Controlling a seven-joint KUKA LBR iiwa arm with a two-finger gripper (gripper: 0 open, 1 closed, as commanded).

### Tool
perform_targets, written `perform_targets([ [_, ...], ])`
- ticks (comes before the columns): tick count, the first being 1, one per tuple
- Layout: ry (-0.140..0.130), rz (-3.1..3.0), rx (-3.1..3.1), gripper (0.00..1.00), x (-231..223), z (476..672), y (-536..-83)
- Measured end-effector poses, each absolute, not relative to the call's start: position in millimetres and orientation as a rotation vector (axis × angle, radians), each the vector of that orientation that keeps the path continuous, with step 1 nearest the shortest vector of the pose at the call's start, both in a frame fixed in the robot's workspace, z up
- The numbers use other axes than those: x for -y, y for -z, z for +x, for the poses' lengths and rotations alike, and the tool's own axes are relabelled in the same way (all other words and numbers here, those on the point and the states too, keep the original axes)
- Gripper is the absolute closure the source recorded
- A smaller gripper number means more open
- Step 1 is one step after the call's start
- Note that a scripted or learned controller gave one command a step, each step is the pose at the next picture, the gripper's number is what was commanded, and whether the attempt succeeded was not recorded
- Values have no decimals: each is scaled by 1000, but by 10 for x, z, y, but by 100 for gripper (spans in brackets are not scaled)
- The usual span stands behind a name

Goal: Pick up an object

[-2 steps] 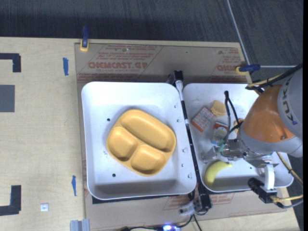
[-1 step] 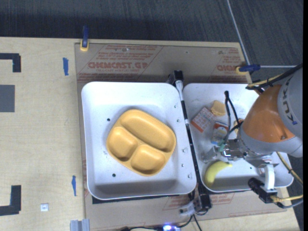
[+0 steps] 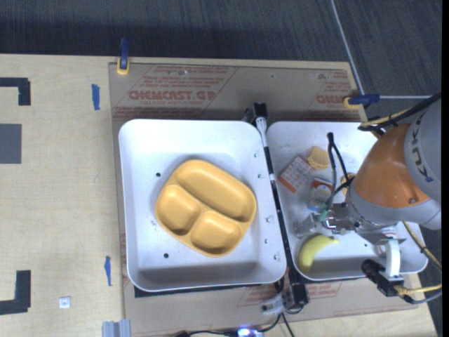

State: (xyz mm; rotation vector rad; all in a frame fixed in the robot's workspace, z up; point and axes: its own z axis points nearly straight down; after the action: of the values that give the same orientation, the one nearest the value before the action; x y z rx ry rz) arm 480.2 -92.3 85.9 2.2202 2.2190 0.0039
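Yellow banana (image 3: 316, 250) lying in right bin (image 3: 295, 140), near front wall.

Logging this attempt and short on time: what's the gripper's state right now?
Gripper: cannot be told. It sits low in the right bin, just above the banana, under the arm's wrist.

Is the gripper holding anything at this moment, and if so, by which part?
It cannot be told. The gripper is low in the right white bin, just above the yellow banana-shaped object, with no visible hold.
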Motion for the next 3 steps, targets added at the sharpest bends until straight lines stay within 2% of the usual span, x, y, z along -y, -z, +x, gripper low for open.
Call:
perform_targets([
  [3,-4,2220,-2220,0,933,4804,-859],
])
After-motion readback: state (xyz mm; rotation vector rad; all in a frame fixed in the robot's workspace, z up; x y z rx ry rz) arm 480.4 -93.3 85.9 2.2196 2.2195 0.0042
